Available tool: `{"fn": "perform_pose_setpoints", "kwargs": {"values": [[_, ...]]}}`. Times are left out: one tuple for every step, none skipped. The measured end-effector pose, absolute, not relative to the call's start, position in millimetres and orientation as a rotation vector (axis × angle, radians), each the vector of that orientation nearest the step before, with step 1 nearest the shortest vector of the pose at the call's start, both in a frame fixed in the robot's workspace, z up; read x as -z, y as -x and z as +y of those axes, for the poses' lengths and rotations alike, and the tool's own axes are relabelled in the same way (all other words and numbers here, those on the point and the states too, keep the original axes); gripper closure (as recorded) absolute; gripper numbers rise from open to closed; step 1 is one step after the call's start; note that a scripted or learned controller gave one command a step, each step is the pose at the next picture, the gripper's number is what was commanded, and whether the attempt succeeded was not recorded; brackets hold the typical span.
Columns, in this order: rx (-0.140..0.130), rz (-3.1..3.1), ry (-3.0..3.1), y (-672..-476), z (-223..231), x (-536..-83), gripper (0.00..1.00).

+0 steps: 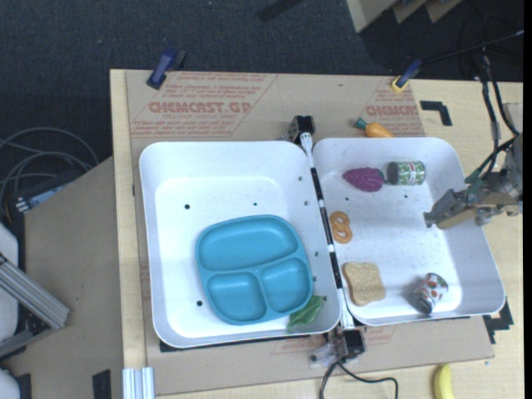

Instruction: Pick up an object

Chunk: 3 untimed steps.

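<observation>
Brown board (208,106) printed CHEMCAST GP, green labelled can (406,172), label unreadable

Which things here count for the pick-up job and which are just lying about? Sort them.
For the job:
gripper
purple toy
green can
pretzel
toast slice
small patterned can

Lying about:
blue divided plate
green leaf piece
carrot, outside the bins
yellow piece, bench front
</observation>
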<state>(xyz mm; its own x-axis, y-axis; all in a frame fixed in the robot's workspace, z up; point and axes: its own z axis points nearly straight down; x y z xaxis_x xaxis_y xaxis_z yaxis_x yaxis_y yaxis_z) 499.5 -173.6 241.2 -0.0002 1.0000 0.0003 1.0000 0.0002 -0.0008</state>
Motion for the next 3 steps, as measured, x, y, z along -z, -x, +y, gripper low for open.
{"fn": "perform_pose_setpoints", "kwargs": {"values": [[-0.001, -2.222, 2.223, -547.0, -224.3, -197.5, 0.0], [0.003, -2.224, 2.22, -625.4, -183.5, -179.8, 0.0], [0.01, -2.228, 2.222, -662.4, -217.5, -102.1, 0.0]]}}
